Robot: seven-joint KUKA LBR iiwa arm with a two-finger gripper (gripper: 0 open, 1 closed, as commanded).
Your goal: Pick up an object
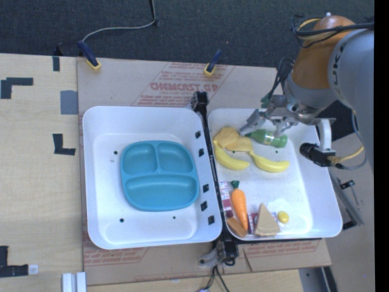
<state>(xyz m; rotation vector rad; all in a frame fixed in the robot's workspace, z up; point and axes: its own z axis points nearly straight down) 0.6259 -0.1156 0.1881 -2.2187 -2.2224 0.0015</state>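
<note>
My gripper hangs low over the back of the right bin, its fingers spread open. Just under and in front of them lies a green bottle, not between the fingers. Left of the bottle sits a tan wavy piece on top of a yellow banana. A second banana lies to its right. At the bin's front are an orange carrot, a sandwich wedge, a small yellow piece and a red packet.
The left bin holds a blue divided plate. A black divider runs between the bins. The arm's orange and grey body looms over the right bin's back right corner, with cables beside it.
</note>
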